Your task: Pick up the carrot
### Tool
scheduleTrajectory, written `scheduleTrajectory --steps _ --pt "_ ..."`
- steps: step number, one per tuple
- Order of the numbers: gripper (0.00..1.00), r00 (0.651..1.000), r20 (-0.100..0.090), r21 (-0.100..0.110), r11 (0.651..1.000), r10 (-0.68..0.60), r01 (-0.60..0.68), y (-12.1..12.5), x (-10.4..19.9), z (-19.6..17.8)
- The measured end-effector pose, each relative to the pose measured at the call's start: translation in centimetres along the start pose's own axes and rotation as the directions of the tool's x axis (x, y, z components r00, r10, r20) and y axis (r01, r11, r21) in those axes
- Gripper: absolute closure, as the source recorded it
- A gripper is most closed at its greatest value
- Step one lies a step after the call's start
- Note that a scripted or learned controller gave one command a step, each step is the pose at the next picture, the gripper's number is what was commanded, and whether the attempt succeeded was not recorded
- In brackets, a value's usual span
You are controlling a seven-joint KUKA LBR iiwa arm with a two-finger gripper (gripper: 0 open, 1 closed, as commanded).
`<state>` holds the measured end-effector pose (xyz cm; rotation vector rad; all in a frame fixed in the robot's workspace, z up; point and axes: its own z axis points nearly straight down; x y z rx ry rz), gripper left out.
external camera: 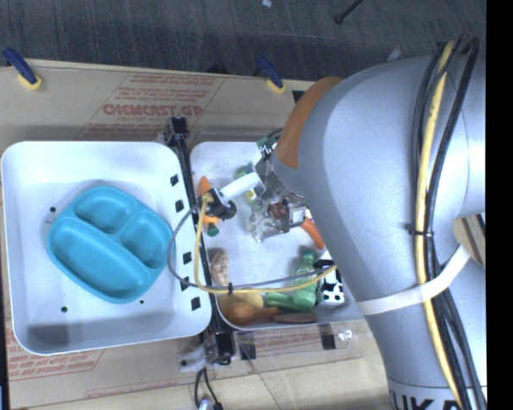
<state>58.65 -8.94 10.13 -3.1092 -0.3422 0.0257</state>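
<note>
The carrot (312, 231) lies in the right bin (231, 154), toward that bin's right wall and about halfway along it. Only a short orange length of it shows, running at a slant out from under the grey arm (385, 195). The jaws (274, 210) hang low over the middle of the same bin, just to the left of the carrot, over a patch of clear wrapping; whether they are open or closed I cannot tell, and I see nothing orange held in them.

Around them the bin is crowded. A small orange piece (210, 222) sits by the bin's left wall, a green toy (295, 293) and a brown piece (250, 311) lie along its near edge, and a black-and-white block (331, 291) sits in the near right corner. A yellow cable (239, 287) loops across the floor of the bin. The left bin (34, 229) carries a blue divided tray (109, 242).

The carrot looks like a toy: light, stiff and smooth, so likely a little slippery and apt to roll or skid when pinched. I would take it across its width near the middle of its length, where it is thick enough to seat, not at the thin tip. The bin wall close beside it leaves little room on that side.
</note>
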Motion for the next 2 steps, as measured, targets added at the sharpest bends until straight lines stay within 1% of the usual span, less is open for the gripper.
scheduleTrajectory --steps 1,2 --pt "1.00 0.996 -0.017 -0.015 0.996 -0.092 0.091 -0.2 2.8 -19.6" --pt "1.00 0.947 -0.002 -0.006 0.947 -0.320 0.320 -6.8 6.3 -8.7"
